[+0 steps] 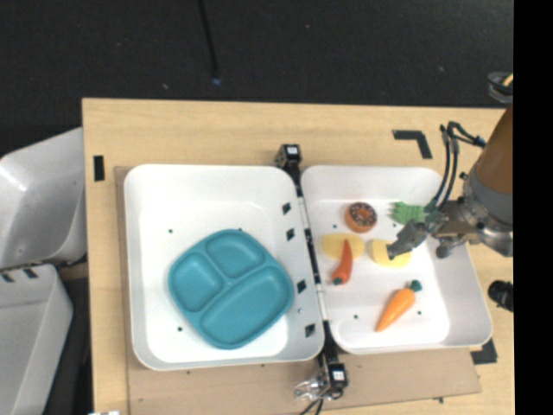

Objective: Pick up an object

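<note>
In the camera view, two shallow white bins are sitting side by side on a pale wooden bench (pixel 190 128); the left bin (pixel 147 197) is holding a blue divided plate (pixel 229 288), lying slightly turned with its three compartments facing up; the right bin (pixel 449 327) is carrying the small toy foods. A round brown doughnut-like piece (pixel 361 216) is lying near the bin's upper middle; a green leafy piece (pixel 413 211) is resting just to its right; a yellow piece (pixel 333 246) is lying near the bin's left side with a red-orange chilli (pixel 344 264) crossing over its lower edge; an orange carrot (pixel 396 309) with a green top is lying tilted in the lower part of the bin, well apart from the rest. The arm (pixel 492 180) is reaching in from the right, and the gripper (pixel 404 244) is angling down and to the left, its dark tip touching or overlapping a second yellow piece (pixel 386 253) near the middle of the bin; whether anything is actually caught between its tips cannot be told from this slant, and how wide it is standing is likewise unclear.
</note>
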Motion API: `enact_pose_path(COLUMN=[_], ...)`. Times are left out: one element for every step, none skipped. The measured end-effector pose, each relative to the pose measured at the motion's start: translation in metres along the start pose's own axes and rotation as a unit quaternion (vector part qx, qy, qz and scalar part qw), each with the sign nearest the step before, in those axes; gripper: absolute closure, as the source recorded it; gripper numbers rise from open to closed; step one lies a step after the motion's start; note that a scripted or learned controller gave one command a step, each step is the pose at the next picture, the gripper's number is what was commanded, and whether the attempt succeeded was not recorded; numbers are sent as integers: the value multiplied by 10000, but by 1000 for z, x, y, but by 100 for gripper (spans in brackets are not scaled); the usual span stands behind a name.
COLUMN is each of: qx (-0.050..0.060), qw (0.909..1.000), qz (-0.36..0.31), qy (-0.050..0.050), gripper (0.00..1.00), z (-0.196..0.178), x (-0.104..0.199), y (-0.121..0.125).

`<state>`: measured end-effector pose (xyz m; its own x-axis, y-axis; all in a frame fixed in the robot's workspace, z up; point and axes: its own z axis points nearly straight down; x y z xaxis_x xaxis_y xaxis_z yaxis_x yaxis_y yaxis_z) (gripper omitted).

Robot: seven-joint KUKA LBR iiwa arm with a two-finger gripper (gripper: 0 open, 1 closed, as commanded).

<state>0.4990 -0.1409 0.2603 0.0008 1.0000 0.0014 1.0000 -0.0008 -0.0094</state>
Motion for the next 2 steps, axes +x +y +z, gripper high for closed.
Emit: enact_pose_path(qx=[-57, -30], qw=[10000, 10000], qz=[-14, -4], qy=[-11, -10], gripper=[0, 0], z=[-5, 37], x=[0, 1], y=[2, 4])
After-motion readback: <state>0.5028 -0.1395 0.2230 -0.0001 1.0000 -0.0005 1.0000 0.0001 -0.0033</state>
